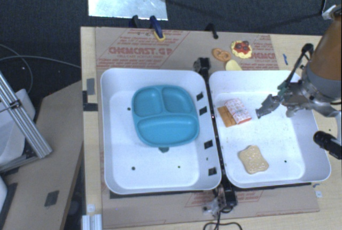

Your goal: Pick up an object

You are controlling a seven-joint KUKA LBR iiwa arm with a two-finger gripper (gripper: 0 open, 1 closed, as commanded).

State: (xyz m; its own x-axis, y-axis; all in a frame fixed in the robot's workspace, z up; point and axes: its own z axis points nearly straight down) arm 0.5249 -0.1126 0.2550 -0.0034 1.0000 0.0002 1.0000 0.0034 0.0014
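While claw [265, 110] hovers over right bin [278, 170], state unclear; wafer packet [234, 112] just beside, bread slice [253, 159] nearer front.

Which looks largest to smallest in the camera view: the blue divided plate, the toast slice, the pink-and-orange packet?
1. Blue divided plate, clearly largest.
2. and 3. Toast slice and pink-and-orange packet look alike in size; too close to rank.

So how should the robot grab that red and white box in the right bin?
Probably from straight above, pinching the red and white box across its two long sides. It lies flat on the right bin floor, tilted, so the pincer would need to turn to match. Bare floor flanks both long sides; the toast-like piece sits well apart.
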